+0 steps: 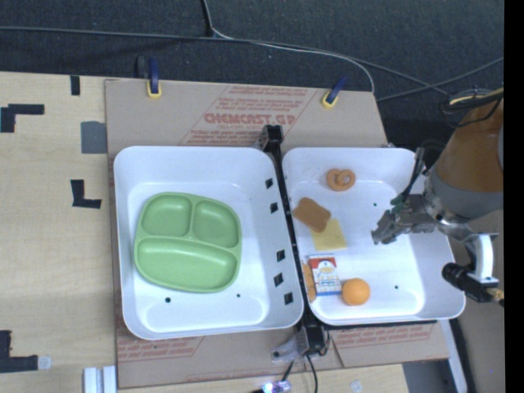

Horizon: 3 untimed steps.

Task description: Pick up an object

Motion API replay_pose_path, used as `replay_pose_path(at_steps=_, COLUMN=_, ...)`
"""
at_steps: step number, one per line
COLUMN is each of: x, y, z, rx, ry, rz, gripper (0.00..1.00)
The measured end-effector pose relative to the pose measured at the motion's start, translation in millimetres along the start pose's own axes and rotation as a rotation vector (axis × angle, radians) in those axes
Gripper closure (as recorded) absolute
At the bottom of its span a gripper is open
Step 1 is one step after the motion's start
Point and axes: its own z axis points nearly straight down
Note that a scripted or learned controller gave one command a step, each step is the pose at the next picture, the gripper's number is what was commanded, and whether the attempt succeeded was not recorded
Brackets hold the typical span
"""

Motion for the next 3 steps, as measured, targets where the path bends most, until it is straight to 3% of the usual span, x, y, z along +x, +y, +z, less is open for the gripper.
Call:
replay_pose_path(at_steps=1, x=0.3, y=1.4, z=-51.6, rx=0.000, ry=0.000, rz=0.000, gripper=1.00)
replay_pose_path(at_steps=3, x=122.3, y=26.7, z=-50.3, rx=0.006, ry=0.003, rz=-0.006, gripper=1.00)
